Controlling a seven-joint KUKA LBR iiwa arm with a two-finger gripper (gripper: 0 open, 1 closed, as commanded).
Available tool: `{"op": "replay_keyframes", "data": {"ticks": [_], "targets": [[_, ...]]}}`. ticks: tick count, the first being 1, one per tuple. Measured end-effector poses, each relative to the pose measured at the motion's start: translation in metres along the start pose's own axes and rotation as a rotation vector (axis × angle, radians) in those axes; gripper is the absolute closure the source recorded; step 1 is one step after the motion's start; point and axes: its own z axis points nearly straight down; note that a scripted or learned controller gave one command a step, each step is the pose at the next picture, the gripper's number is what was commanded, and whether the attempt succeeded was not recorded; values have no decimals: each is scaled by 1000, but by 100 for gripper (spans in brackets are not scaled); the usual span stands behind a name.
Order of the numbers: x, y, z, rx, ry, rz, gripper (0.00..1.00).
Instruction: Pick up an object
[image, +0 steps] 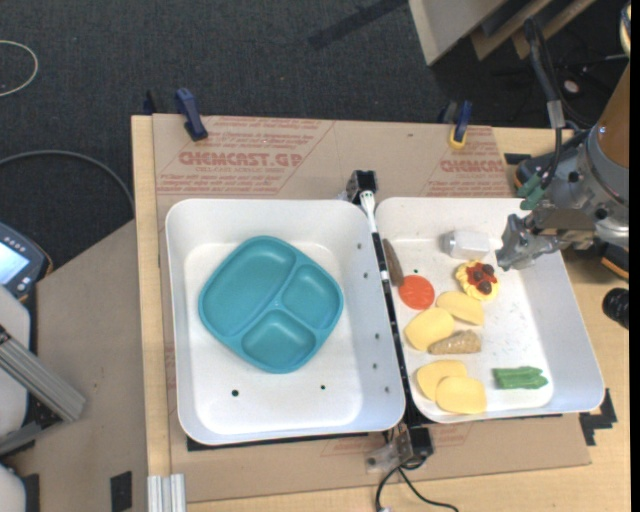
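The right bin (560, 310) holds several small food toys: an orange round slice (417, 292), a yellow piece topped with dark red (478, 280), pale yellow pieces (444, 322), a tan piece (456, 344), two yellow discs (452, 387), a green piece (519, 378), a grey-white object (463, 242) and a brown stick (391, 265) by the left wall. My gripper (513, 252) hangs over the bin's far right part, just right of the red-topped piece and the grey-white object. Nothing shows between its fingers.
The left bin (190, 400) carries a teal divided plate (271, 303). Blue (189, 112) and yellow (459, 124) clamps hold the cardboard base at its far edge. A black clip (362, 185) sits where the bins meet. The arm's body (600, 190) fills the right side.
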Motion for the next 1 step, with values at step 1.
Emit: {"op": "replay_keyframes", "data": {"ticks": [1], "targets": [[110,-2,-41,-8,6,-24,100]]}}
